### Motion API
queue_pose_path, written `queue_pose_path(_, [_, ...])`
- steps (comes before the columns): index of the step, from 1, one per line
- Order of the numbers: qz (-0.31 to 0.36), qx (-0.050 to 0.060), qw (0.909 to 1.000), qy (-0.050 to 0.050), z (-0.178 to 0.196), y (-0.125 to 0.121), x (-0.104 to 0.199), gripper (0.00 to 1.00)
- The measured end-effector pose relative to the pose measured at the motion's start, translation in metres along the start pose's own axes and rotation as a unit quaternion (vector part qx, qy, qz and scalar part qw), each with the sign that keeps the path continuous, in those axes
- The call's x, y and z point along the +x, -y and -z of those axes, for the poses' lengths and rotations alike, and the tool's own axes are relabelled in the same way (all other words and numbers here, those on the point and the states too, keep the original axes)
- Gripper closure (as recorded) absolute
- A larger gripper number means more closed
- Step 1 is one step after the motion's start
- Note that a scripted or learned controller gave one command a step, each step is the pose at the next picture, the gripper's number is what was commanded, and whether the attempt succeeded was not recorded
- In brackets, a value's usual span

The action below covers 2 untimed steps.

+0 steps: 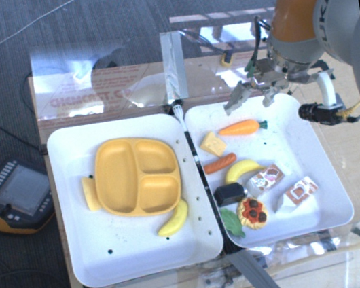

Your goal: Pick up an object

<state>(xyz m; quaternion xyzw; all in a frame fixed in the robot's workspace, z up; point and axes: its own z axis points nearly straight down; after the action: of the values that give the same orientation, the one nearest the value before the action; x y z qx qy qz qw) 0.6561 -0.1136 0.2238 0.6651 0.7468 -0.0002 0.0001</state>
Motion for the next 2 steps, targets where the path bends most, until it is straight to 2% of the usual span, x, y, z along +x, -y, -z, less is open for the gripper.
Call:
queue_pose_path(1, [-0.071,0.002,0.9975,-0.001,-0.108,0.002,0.000,0.00])
queue_pose_path(2, [-0.013,0.017,0.9998,-0.005,-0.138,-0.002,-0.031,0.00])
